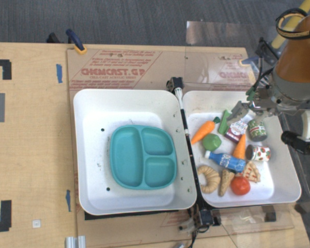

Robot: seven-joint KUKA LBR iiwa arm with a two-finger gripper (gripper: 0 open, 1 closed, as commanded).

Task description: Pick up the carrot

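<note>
Carrot (203,131) lies in the right bin (287,190), near that bin's left wall, upper half. Long axis runs diagonally: thick orange end points down-left, green leafy top (216,121) up-right. Shape tapered, surface smooth and matte, plastic-looking.

Gripper (244,107) hangs over the bin's upper middle, up-right of the carrot and apart from it; carrot's green top is the nearer end. Nothing visibly between the jaws; whether they stand wide or narrow cannot be told at this slant.

A second, smaller orange cone (240,146) lies further right, tip up. Just below the carrot sits a round green piece (212,141). Left bin (93,190) holds a glossy teal tray (142,156), three compartments, rounded corners. Table is pale wood.
</note>
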